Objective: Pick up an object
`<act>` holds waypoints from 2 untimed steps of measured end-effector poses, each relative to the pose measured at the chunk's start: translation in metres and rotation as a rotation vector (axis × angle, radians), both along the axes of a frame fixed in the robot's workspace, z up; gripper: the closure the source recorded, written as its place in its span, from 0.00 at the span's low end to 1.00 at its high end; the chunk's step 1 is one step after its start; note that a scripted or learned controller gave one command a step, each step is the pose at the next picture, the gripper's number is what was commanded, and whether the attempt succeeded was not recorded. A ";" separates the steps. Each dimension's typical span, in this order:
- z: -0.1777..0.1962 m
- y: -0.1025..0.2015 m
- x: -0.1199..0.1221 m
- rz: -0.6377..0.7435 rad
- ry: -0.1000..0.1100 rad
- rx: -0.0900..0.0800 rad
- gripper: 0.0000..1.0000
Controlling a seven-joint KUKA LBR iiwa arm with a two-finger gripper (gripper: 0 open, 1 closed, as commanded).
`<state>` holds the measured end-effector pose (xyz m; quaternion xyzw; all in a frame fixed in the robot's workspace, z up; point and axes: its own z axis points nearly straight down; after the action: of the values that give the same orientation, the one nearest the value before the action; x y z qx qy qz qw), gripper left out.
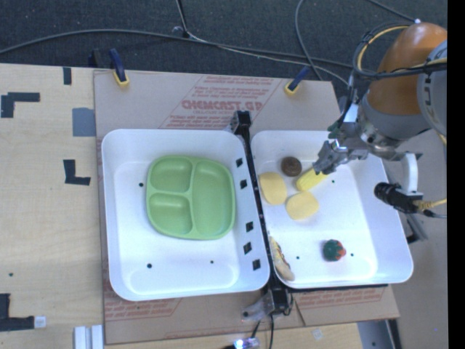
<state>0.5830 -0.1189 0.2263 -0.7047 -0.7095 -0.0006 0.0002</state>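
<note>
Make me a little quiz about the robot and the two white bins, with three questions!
1. True or false: the green plate lies in the left bin.
2. Which thing is the tool closest to? A. the green ball B. the yellow stick C. the green plate
3. Fill in: the small round brown thing sits in the ___ bin.

Key: 1 true. 2 B; the tool sits right at the stick's upper end, though whether it grips it is unclear. 3 right.
</note>
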 end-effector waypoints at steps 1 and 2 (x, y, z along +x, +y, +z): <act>-0.009 0.061 0.007 0.000 0.002 -0.001 1.00; 0.002 0.111 0.014 0.000 0.001 0.000 1.00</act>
<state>0.5968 -0.0079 0.2283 -0.7048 -0.7094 -0.0002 0.0006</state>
